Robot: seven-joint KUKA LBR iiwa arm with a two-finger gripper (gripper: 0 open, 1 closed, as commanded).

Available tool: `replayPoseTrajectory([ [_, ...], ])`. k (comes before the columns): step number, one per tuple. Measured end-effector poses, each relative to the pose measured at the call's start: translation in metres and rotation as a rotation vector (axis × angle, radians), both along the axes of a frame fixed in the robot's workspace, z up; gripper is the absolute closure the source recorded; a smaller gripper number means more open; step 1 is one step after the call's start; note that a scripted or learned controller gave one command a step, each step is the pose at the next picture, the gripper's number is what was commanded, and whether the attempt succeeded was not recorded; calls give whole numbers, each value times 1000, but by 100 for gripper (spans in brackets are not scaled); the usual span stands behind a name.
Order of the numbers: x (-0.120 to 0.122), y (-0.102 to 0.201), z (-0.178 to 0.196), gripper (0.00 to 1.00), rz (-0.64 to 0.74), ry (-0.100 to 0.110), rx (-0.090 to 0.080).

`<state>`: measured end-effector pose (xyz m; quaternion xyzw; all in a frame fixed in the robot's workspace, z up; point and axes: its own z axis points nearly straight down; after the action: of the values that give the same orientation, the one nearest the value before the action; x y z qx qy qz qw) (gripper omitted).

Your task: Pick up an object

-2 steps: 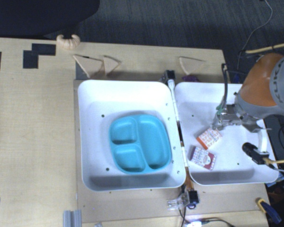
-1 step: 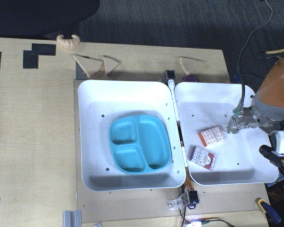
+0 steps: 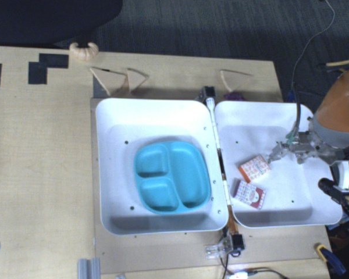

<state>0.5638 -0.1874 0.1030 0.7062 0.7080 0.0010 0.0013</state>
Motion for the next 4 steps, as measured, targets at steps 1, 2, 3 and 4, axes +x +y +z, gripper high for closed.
replayPoseTrajectory([
  [1, -59, 32, -16, 0, -1, -5, -2],
  [2, -57, 32, -4, 100, 0, -12, -4],
  [3, -73, 70, 87, 100, 2, -1, 0],
  [4, -61, 73, 91, 100, 3, 0, 0],
])
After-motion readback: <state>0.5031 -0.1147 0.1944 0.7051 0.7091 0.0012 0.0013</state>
